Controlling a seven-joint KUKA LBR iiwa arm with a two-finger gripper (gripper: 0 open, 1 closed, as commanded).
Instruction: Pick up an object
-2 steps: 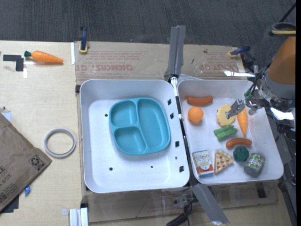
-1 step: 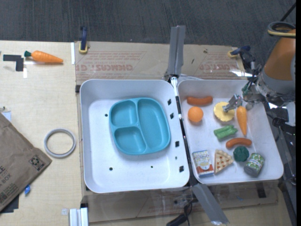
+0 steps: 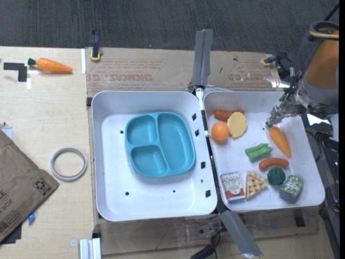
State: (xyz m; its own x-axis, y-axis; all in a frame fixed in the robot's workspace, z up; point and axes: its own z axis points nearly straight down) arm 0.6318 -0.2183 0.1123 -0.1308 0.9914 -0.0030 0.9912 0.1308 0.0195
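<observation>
On the bench's far left edge you see a toy carrot lying beside black tape; below it a brown cardboard box is cut off by the frame, and a tape ring lies near the left bin. At the middle of that bin sits a teal divided plate.

Moving to the right bin, near its far left corner you find an orange ball touching a pale yellow piece, with an orange-red stick partly hidden behind them. Toward the middle lies a green pod and a sausage; along the near edge are a small carton, a waffle slice, a dark green round item and a can.

At the far right side, the gripper hangs just above the top end of a second carrot. Its fingers are small and blurred, so you cannot tell if they are apart or together. The arm itself is cut off at the right.
</observation>
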